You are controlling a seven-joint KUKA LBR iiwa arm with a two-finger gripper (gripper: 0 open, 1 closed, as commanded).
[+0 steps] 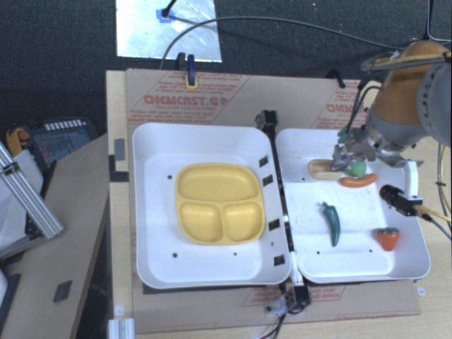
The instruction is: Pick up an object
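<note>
My gripper (348,159) hangs low over the back of the right bin (311,260), at a small cluster of toy food. Under and beside it lie a tan piece (320,168), a small green piece (358,168) and an orange-red hot dog (358,181). A dark green pepper (332,224) lies in the middle of the same bin. A red-orange strawberry-like piece (387,239) sits near its right front corner. The fingers are hidden among the cluster.
The left bin (152,210) holds a yellow three-compartment plate (217,202). A black clip row (277,189) runs between the bins. A black cable connector (397,200) hangs over the right bin's right side.
</note>
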